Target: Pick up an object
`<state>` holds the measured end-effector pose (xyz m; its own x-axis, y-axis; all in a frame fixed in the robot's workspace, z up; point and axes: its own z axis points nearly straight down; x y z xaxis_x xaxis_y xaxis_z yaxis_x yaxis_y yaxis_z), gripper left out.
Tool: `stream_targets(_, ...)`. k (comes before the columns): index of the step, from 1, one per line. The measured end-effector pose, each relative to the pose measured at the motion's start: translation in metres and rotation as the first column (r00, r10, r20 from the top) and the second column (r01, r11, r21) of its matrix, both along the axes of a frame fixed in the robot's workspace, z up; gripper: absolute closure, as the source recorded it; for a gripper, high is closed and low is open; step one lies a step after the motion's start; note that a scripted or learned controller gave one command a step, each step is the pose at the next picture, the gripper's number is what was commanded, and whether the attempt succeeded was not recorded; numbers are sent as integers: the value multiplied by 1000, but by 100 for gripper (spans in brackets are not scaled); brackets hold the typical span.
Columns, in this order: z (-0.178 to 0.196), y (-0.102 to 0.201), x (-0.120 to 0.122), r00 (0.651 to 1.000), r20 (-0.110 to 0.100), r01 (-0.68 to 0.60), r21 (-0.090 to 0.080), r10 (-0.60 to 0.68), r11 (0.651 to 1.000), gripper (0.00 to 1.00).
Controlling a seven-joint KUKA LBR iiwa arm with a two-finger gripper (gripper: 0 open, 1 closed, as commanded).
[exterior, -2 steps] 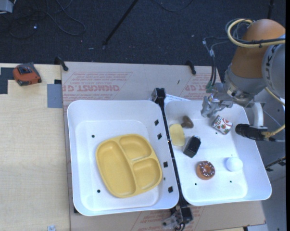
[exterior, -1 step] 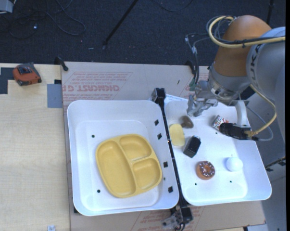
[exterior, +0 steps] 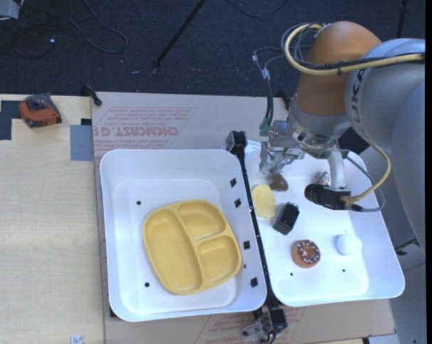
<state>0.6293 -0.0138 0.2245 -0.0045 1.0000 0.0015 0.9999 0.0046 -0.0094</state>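
Inspector: Closest to the lens, what lies on the pale wooden desk [exterior: 36, 228]?

Operator: Two shallow white plastic bins. In the left bin [exterior: 104, 228], well apart from the fingers [exterior: 273, 169], lies a yellow plastic tray with three compartments [exterior: 190, 246]. The fingers are down inside the right bin [exterior: 330, 285], toward its far left corner.

Inspector: What is within their reach?

Operator: A small brownish lump [exterior: 279, 183] sits right at their tips, too small to name. Just beside them, on the near side, lies a pale yellow oval piece [exterior: 264, 201], and a small black block [exterior: 286, 218] sits close next to it. Further toward the front rim are a brown doughnut with sprinkles [exterior: 306, 253] and a small white ball [exterior: 348, 244].

Inspector: Are they clamped on the lump?

Operator: That cannot be told; the tips and the lump run together at this slant. Whether they touch it or merely stand over it is unclear too.

Inspector: So how far along is the pick?

Operator: Probably at the grasp itself. The approach looks done and a candidate has been reached, but nothing is lifted clear of the bin floor. A firm hold and the raise are left.
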Motion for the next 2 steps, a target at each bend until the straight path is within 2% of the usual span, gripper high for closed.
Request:
stream_targets(1,2,52,-6,1000,0,-1,0,1,1000,100)
stream_targets(2,-12,103,-2,1000,0,1,-2,-1,1000,100)
